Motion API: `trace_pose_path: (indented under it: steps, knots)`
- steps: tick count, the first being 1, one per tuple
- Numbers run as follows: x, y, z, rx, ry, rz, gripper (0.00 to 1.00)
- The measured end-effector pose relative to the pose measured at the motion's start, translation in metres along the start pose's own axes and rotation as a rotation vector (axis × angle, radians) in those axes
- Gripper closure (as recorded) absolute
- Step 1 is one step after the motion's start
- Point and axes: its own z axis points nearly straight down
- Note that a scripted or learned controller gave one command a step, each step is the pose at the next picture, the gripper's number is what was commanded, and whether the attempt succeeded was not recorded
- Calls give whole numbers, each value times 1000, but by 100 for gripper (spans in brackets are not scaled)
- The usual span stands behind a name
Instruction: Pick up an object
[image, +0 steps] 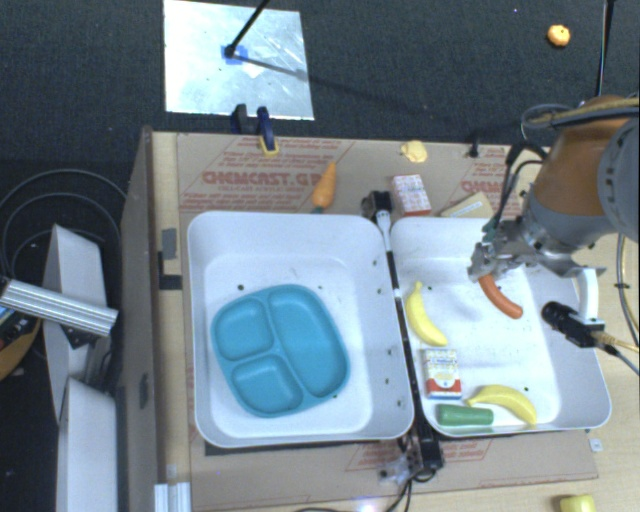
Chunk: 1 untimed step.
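Observation:
My gripper (489, 264) hangs over the upper part of the right bin (585, 395). Directly under it and to its lower right lies a red-orange sausage (503, 299), its upper end at the gripper's tip. I cannot make out whether they touch. Further down the same bin are a yellow banana (425, 318) by the left wall, a small red and white box (442, 373), a green cucumber-like piece (463, 415) and a second banana (506, 401) near the front.
The left bin (230, 250) holds a blue divided plate (280, 347). Behind the bins on the bench lie a carrot (325, 185), a small pink and white box (411, 193) and a yellow lump (414, 151). The arm's body (590, 180) looms over the right bin's back right.

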Motion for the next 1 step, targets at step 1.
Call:
trace_pose_path:
  steps: [1]
  knots:
    - [76,-46,-75,5,3,1,100]
